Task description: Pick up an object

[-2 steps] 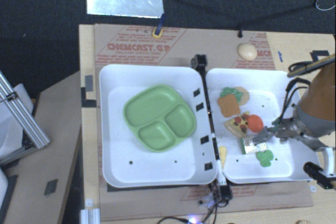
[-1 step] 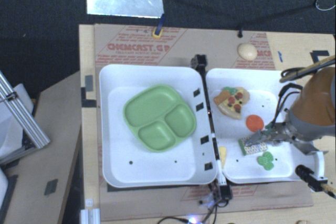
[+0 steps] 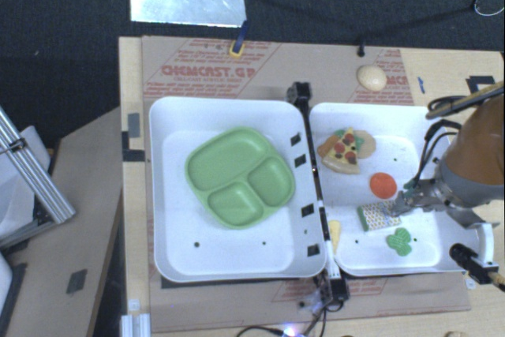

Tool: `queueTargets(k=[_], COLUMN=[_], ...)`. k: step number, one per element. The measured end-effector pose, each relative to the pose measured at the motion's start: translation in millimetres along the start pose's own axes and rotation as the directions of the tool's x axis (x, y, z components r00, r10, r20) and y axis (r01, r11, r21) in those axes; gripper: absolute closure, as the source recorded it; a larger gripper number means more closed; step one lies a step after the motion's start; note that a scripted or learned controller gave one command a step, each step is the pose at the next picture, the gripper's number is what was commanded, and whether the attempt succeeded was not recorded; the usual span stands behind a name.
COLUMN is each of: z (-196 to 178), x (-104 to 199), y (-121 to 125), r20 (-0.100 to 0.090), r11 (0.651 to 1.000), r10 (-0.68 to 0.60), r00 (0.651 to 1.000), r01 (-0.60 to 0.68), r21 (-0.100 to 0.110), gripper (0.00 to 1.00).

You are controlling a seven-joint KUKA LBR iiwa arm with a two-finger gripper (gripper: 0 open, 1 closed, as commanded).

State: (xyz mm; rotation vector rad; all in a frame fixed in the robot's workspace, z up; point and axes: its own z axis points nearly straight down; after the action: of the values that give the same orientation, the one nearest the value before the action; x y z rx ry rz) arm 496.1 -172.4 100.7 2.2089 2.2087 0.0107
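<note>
Here, the gripper reaches in low over the right bin, its tip at the green-and-grey block beside the orange ball — whether it grips anything I cannot tell — while the pizza slice and green toy lie near.

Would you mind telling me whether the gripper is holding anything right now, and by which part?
It cannot be told. The gripper sits low at the right end of the small grey-green block in the right bin, but no grasp is visible.
</note>
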Motion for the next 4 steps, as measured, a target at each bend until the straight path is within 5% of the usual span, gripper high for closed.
queueTargets(k=[2,3,4], z=[-108,-124,-124], x=[-6,-6,37], y=[9,10,14], r20=[-0.006,-0.006,-0.008], r11=[1.0,1.0,1.0], r10=[-0.004,-0.005,-0.008], r00=[1.0,1.0,1.0], r01=[0.004,0.005,0.008], r21=[0.012,0.013,0.015], gripper=[1.0,1.0,1.0])
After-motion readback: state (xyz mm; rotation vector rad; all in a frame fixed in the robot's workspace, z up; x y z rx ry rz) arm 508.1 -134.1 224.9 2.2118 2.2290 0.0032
